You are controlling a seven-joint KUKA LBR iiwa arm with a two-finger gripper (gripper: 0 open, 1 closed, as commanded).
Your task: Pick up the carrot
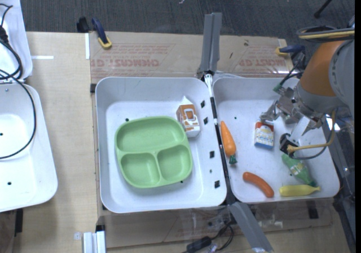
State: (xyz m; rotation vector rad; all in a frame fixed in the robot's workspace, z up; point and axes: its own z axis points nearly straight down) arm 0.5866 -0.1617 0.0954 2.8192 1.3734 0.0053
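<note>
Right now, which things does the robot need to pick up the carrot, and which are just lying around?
For the job:
carrot
gripper

Just lying about:
green plate
orange carton
white box
red sausage
banana
green item

Your carrot: orange, green tip. Plate at its 9 o'clock: pale green. Banana: yellow. Bins: white.
</note>
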